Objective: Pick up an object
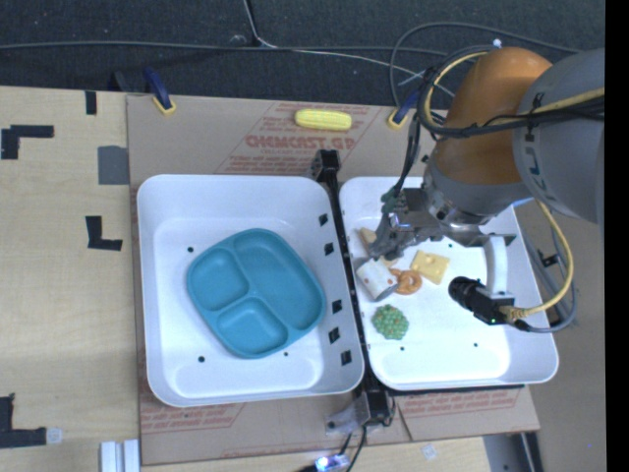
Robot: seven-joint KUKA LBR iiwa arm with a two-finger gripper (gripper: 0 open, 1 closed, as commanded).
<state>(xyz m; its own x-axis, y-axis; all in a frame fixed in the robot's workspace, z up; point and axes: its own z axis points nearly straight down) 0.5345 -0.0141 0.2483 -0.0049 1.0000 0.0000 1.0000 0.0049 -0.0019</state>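
The hand is lowered over crowded items at the right bin's left side; its opening cannot be told. A white block lies just beside it. Neighbouring pieces may be nudged, spoiling the grasp.

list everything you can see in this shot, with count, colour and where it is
bins: 2, white, side by side on the bench
divided plate: 1, blue, in the left bin
cheese wedge: 1, yellow with holes, in the right bin
green bumpy item: 1, green, right bin, near its front
orange ring-like piece: 1, orange, right bin, beside the cheese
pale block: 1, whitish, right bin, near its left wall
corn cob: 1, yellow, on the cardboard behind the bins
clamps: 2, blue and orange, at the cardboard's back edge
arm: 1, grey with orange band, from the right
gripper: 1, dark, over the right bin's left part
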